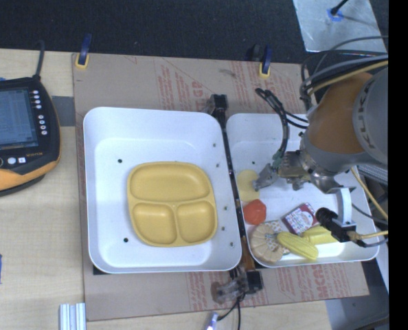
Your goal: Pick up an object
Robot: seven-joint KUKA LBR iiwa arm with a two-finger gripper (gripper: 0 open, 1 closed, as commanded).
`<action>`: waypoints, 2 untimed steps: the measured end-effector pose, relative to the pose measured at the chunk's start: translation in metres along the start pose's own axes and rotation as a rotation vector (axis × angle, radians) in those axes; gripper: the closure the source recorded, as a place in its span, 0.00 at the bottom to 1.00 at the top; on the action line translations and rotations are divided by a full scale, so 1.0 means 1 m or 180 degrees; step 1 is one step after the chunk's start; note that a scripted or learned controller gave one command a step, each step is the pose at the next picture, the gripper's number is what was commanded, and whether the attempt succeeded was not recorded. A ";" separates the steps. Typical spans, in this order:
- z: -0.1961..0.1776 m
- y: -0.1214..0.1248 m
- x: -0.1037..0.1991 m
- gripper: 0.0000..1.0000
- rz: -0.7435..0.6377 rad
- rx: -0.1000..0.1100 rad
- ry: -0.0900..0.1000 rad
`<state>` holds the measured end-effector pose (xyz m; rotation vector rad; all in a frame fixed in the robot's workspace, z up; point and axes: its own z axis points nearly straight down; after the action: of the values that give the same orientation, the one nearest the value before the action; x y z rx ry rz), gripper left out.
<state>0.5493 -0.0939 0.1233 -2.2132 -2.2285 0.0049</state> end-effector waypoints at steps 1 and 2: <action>0.005 0.057 -0.119 0.00 0.0017 -0.0004 0.0002; -0.015 0.088 -0.064 0.00 0.0007 -0.0004 0.0008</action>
<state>0.6379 -0.1569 0.1386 -2.2151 -2.2254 0.0009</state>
